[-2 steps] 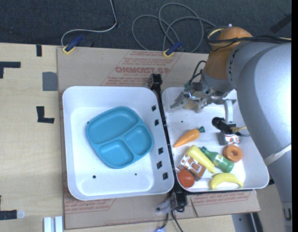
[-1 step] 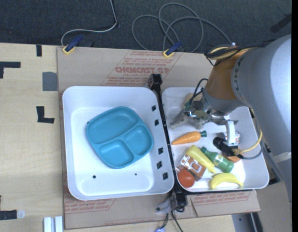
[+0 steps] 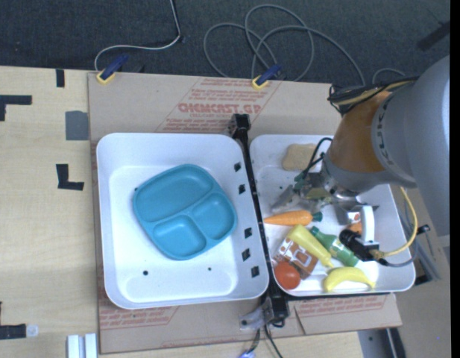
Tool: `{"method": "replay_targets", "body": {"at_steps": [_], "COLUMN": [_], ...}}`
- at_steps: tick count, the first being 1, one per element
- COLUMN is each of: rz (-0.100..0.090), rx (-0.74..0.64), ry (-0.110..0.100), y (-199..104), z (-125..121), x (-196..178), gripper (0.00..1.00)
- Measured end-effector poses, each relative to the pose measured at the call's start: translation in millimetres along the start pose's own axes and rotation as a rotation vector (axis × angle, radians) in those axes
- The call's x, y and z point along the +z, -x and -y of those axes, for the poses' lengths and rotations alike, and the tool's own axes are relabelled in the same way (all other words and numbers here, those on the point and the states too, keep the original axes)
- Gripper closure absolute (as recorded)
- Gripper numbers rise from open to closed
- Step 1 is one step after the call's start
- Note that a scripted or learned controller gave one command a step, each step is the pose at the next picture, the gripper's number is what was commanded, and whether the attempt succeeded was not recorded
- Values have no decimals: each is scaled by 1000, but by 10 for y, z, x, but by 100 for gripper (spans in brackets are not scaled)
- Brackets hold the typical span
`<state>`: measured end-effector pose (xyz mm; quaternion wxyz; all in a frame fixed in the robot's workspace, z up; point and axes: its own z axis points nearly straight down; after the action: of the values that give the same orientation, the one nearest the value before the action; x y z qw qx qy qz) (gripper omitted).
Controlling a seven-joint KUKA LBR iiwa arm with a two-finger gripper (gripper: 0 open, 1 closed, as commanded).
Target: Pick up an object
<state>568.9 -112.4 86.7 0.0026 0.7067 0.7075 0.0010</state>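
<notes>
The bench (image 3: 36, 200) is carrying two shallow white bins side by side on a sheet of printed cardboard (image 3: 207, 107). The left bin (image 3: 114, 274) is holding a blue divided plate (image 3: 185, 211), which is lying flat near its middle. The right bin (image 3: 397, 278) is crowded with small toy foods. A tan bread-like piece (image 3: 298, 156) is sitting near the bin's far edge. An orange carrot (image 3: 288, 218) is lying across the middle, pointing toward the divider between the bins. Just below it a yellow bottle-shaped piece (image 3: 310, 245) is lying at a slant, with a green piece (image 3: 341, 250) touching its right side. A small brown packet (image 3: 295, 255) is resting beside a red tomato-like ball (image 3: 287, 277) at the near left corner, and a yellow banana (image 3: 349, 278) is lying along the near edge. A small white and orange item (image 3: 358, 218) is sitting toward the right.

The grey arm (image 3: 416, 118) with its orange band (image 3: 353, 136) is reaching in from the right and is covering much of the right bin's far half. The gripper (image 3: 308, 192) is hanging low over the bin, just above the carrot and near the bread-like piece. It is showing as a dark tangle of metal, and whether the fingers are apart or together I cannot tell, nor whether anything is sitting between them. Cables (image 3: 282, 36) are looping on the dark floor beyond the bench.
</notes>
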Motion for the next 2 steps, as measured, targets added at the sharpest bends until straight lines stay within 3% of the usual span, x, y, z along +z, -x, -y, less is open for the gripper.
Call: {"method": "replay_targets", "body": {"at_steps": [1, 2], "rz": [0, -14], "rx": [0, -6], "ry": [1, -8], "y": [-52, 686], "z": [482, -17], "x": [-3, -148], "gripper": [0, 0]}}
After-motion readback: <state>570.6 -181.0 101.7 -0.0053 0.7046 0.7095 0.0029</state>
